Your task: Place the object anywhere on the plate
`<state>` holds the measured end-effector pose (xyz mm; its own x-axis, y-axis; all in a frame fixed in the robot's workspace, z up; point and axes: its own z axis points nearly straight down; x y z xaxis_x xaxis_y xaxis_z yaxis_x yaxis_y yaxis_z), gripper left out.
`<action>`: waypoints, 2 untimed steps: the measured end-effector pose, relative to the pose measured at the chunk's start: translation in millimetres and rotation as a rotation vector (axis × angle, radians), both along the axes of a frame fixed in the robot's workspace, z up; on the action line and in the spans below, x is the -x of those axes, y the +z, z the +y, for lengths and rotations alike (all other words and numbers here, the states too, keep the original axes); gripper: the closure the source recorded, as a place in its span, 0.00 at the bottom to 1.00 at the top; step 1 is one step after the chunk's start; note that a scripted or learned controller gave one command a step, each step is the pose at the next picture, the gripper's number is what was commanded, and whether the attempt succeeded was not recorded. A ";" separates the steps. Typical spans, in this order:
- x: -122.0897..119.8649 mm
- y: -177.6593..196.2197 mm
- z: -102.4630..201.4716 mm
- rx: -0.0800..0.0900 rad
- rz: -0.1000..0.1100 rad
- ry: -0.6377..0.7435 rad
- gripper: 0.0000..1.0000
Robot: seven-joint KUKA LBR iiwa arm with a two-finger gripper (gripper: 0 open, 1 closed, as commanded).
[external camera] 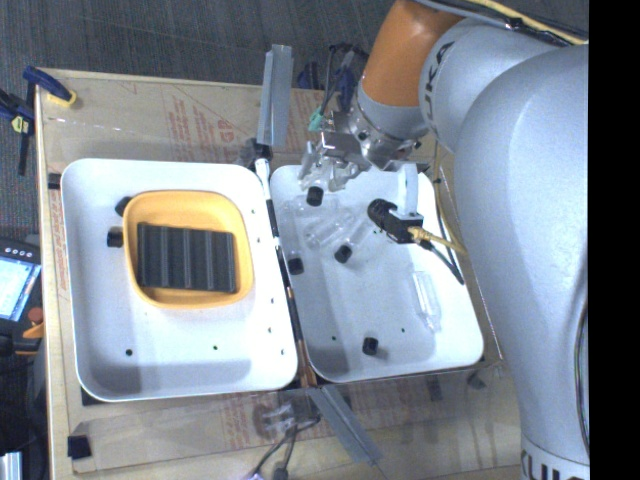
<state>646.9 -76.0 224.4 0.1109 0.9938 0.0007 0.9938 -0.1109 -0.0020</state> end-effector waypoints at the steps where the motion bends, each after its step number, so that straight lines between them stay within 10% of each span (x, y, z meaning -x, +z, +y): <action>1: 17.1 8.3 35.8 -0.001 0.005 0.162 1.00; 2: 25.0 -33.4 44.3 -0.001 0.003 0.432 1.00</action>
<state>621.9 -31.7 190.9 -0.3155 0.9489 0.0017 0.9489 0.3155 -0.0051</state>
